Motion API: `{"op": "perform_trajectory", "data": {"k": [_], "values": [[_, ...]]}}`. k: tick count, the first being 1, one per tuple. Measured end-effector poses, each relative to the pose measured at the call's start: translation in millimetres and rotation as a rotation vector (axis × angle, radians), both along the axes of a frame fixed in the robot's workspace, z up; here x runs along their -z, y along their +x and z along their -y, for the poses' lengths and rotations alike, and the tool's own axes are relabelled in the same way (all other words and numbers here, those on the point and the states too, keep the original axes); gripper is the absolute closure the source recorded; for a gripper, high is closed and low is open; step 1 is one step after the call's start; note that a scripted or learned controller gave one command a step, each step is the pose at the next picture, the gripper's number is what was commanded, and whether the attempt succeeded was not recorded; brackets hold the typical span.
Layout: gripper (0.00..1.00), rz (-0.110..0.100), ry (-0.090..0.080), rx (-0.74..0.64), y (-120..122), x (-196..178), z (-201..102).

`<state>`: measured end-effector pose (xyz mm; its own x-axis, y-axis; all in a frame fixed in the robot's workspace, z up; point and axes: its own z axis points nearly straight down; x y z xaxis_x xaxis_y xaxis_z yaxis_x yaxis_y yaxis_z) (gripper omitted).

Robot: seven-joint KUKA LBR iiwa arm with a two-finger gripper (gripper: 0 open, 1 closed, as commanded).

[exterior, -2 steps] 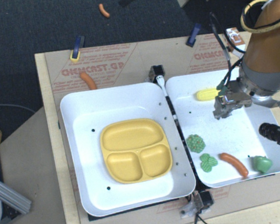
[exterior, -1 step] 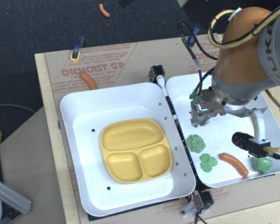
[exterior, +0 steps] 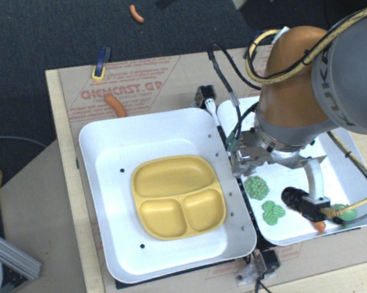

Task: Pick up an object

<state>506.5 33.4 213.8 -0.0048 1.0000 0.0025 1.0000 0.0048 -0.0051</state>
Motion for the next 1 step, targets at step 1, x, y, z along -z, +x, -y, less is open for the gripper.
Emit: {"op": "perform_trajectory", "data": {"k": [1], "values": [[1.00, 0.003, -0.002, 0.005, 0.8, -0.9, 2.3]]}}
